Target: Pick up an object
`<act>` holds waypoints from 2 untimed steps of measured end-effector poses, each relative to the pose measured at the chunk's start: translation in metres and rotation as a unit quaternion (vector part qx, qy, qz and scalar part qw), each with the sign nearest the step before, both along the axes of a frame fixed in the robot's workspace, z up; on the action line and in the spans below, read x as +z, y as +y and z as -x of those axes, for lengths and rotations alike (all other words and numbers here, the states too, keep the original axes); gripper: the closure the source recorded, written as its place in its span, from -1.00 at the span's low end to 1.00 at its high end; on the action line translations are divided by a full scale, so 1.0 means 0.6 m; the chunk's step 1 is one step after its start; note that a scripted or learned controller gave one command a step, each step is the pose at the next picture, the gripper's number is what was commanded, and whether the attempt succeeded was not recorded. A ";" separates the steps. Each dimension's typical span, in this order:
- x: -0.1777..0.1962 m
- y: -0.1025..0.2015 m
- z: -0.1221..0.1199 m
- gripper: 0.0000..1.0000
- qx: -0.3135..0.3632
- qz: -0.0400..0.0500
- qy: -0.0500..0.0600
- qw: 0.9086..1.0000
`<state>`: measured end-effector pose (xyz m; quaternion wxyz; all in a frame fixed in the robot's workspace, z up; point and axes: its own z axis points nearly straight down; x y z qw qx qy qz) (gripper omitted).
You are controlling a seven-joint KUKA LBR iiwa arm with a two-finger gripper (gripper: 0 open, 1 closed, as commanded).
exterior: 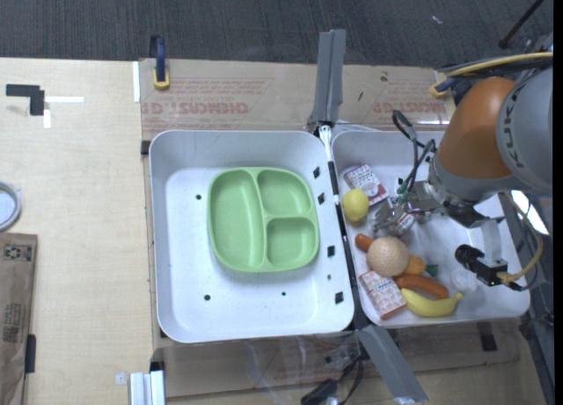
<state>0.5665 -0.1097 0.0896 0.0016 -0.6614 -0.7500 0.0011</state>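
Observation:
The right bin (pixel 493 306) holds several toy foods. A yellow lemon (pixel 354 205) lies near its left wall, with a small red-and-white carton (pixel 365 181) behind it. A tan round ball (pixel 387 256) sits in the middle, an orange carrot (pixel 423 285) and a yellow banana (pixel 432 305) lie at the front, and a second carton (pixel 383 294) rests at the front left. My gripper (pixel 400 217) hangs low over this bin, just right of the lemon and just above the tan ball. Nothing is visibly held.
The left bin (pixel 176 306) carries a green divided plate (pixel 264 218). A grey divider bar (pixel 330 77) stands between the bins at the back. The arm's orange band (pixel 479 126) and cables overhang the right bin's back right. A blue-handled clamp (pixel 158 60) sits on the bench.

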 end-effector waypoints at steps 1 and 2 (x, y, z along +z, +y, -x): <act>0.012 -0.002 0.000 1.00 -0.002 0.000 0.001 1.000; 0.193 0.065 0.026 1.00 -0.025 0.001 0.001 1.000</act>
